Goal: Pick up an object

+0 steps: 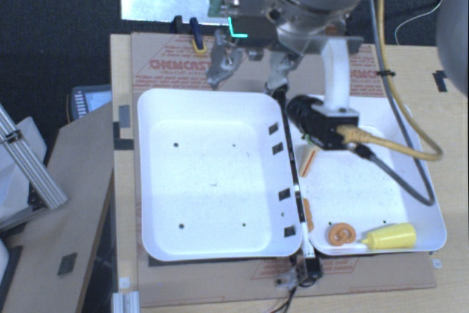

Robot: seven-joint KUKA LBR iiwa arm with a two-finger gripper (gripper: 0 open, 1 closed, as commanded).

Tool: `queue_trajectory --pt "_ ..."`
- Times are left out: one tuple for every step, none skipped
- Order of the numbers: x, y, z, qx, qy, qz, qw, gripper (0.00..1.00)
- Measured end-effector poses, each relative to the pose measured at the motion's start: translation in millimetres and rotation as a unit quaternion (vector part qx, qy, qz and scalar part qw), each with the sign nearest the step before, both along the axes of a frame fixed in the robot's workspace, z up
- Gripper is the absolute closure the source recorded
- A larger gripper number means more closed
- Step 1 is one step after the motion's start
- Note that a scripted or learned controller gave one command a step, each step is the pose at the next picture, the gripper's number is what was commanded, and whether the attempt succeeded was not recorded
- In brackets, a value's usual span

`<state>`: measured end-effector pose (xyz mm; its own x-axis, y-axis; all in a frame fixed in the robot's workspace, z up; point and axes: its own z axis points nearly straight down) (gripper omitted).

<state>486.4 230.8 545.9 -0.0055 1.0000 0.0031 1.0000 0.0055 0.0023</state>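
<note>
My gripper [249, 73] hangs high over the back edge of the left bin [212, 179]. Its two fingers [220, 70] are spread wide and it is open, with nothing between them. Loose objects lie in the right bin [374, 183]: a thin orange stick [308, 161] near its left wall, a small orange piece [308, 214] below that, an orange ring-shaped item [341, 234] at the front, and a yellow squeeze-bottle shape [388, 236] lying on its side beside the ring.
A black device [322, 124] on a white post, with a yellow and grey cable [399, 150] trailing right, sits over the right bin's back left. The divider [293, 172] between the bins carries black clips. Cardboard lies under both bins.
</note>
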Motion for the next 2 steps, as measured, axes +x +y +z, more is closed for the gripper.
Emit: queue_trajectory --pt "0.2 0.4 11.4 0.001 -0.001 0.001 1.0 1.0" --pt "0.2 0.2 11.1 0.0007 -0.001 0.001 1.0 0.0"
